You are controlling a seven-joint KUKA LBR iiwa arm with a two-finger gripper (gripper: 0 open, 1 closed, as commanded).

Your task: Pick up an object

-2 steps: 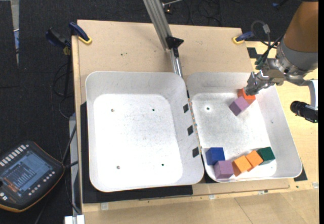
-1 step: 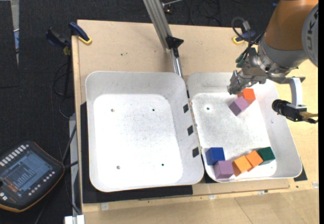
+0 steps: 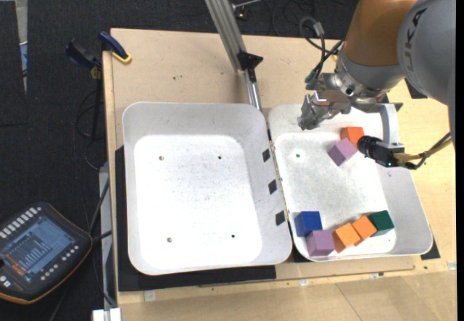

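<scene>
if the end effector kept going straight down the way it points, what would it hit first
Probably the bare floor of the right bin near its back edge; the end effector points there, with the purple block off to its side. Depth is unclear.

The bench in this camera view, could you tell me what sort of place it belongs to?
Probably a robotics lab: a KUKA arm reaches over two white bins, small coloured blocks lie in the right one, and a teach pendant rests beside the bench.
</scene>
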